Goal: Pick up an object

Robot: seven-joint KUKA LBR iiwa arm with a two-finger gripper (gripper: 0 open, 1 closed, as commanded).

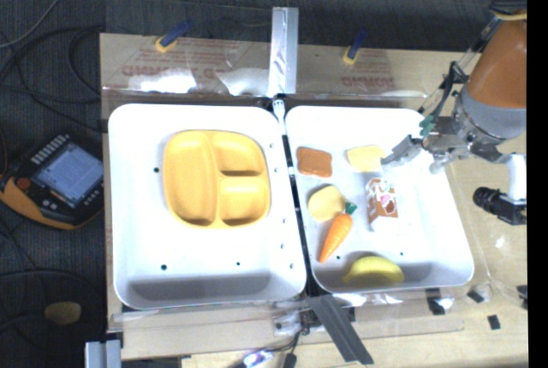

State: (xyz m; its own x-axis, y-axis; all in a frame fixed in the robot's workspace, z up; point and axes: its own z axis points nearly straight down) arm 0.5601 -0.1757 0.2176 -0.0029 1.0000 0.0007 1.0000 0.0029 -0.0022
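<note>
Where blur thickens, claw [401, 153] tips indistinct.

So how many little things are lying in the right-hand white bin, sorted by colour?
Yellow: 3 - pale yellow block, round yellow piece, yellow banana
Orange or brown: 2 - brown-orange slab, orange carrot
Red and white: 1 - small printed packet
Total: 6

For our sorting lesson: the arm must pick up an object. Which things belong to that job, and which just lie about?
Job:
two-finger gripper
orange toy carrot
yellow banana
brown rectangular patty
pale yellow block
small printed carton

Lying about:
yellow divided tray
orange handheld controller
</note>
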